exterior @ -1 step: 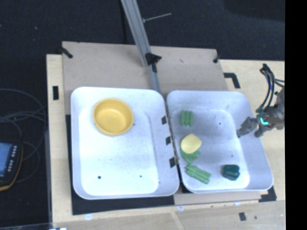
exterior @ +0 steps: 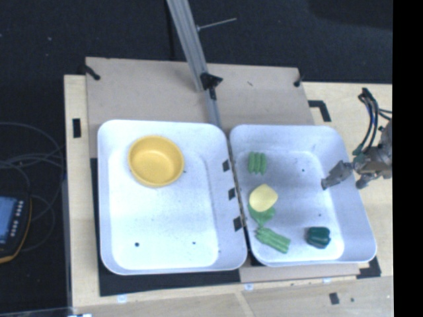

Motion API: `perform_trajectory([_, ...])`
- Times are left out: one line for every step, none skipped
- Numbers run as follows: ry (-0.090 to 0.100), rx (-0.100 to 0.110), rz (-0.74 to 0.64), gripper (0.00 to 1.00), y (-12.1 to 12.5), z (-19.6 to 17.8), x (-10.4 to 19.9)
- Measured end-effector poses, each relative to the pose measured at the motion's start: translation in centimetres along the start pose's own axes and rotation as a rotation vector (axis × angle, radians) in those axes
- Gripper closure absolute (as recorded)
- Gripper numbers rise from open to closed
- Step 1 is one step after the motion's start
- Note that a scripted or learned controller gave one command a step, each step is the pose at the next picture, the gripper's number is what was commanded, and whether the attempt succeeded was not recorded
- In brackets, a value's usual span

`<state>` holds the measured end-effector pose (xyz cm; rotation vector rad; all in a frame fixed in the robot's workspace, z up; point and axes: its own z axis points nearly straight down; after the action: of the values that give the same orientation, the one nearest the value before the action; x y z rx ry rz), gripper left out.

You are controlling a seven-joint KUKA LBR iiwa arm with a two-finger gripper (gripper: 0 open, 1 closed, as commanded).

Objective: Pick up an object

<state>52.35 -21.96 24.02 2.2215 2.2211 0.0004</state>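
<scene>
The right bin [exterior: 297,140] holds several small objects. A green ridged piece [exterior: 256,163] lies near its left wall, and a yellow-green lump [exterior: 263,199] sits just below it. A longer green ridged piece [exterior: 273,240] lies at the front left, with a dark green pepper-like object [exterior: 318,237] at the front right. My gripper [exterior: 347,179] hangs over the bin's right rim. Its two fingers are spread open with nothing between them. It stands well right of the objects and above the dark green one.
The left bin [exterior: 158,243] carries a yellow bowl [exterior: 156,160] in its back left part. A grey metal bar [exterior: 188,35] slants down from the top to the gap between the bins. Cables [exterior: 370,114] hang by the wrist at the right.
</scene>
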Motion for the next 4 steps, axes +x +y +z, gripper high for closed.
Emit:
perform_trajectory([0.000, 0.003, 0.000, 0.00, 0.0, 4.2, 0.0])
perform_trajectory([0.001, 0.005, 0.001, 0.00, -0.8, 10.1, 0.2])
perform_trajectory([-0.001, 0.000, 0.000, 0.00, -0.8, 14.0, 0.2])
perform_trajectory([-0.001, -0.004, 0.002, 1.00, -0.7, 12.8, 0.1])
